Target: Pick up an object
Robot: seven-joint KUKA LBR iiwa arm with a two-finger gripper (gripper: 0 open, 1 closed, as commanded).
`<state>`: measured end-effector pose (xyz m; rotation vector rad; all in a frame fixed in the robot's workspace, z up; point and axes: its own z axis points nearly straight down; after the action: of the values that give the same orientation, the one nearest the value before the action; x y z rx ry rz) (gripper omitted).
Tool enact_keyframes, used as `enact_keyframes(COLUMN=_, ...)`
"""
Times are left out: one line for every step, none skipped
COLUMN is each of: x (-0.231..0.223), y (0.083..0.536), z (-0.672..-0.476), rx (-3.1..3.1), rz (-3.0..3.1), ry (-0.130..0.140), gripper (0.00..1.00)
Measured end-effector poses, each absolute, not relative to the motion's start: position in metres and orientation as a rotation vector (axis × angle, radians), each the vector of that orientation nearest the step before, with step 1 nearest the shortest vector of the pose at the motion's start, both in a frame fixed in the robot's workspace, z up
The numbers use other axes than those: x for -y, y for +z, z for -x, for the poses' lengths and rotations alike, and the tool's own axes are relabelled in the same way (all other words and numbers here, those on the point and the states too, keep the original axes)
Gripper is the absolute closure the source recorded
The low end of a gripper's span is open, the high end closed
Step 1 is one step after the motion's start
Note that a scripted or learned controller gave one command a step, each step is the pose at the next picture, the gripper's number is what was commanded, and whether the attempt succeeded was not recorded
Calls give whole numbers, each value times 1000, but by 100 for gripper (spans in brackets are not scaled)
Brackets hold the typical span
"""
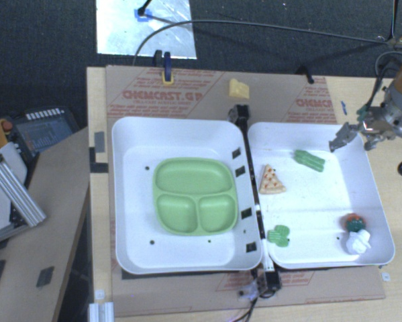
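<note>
Toys lie in the right bin (372, 200), a shallow white plastic tub with round corners. A bumpy green pickle toy (309, 159) sits near the bin's back edge, tilted. A pizza slice toy (271, 180), a flat triangle with red dots, lies close to the bin's left wall. A small green toy (278, 235) with ridges rests at the front left corner; its kind is hard to tell. At the front right corner sits a little white toy (358, 241) with a red and green bit (352, 222) just behind it, and the two are too small to name.

The gripper (354, 136) hangs over the bin's back right corner, above the rim, well apart from every toy. Its two thin grey fingers (339, 139) are spread, with nothing between them. The arm (398, 102) behind it is cut off by the picture's right edge.

The left bin (130, 139) holds a smooth light green plate (194, 195) with three dips, right in the middle. Both bins rest on a brown cardboard sheet (187, 89) with red print. A yellow block (239, 88) lies on the sheet behind the bins. A yellow clamp (166, 69) grips the sheet's back edge.
</note>
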<state>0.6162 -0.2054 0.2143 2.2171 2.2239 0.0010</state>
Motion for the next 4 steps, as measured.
enact_keyframes(x=202, y=173, z=-619, rx=-2227, rz=-2215, ry=0, gripper=0)
enact_keyframes(x=205, y=131, z=-622, rx=-2224, rz=-2218, ry=-1, gripper=0)
enact_keyframes(x=205, y=83, z=-622, rx=-2225, rz=-2217, ry=0, gripper=0)
enact_keyframes(x=205, y=97, z=-624, rx=-2223, rz=-2212, ry=5, gripper=100)
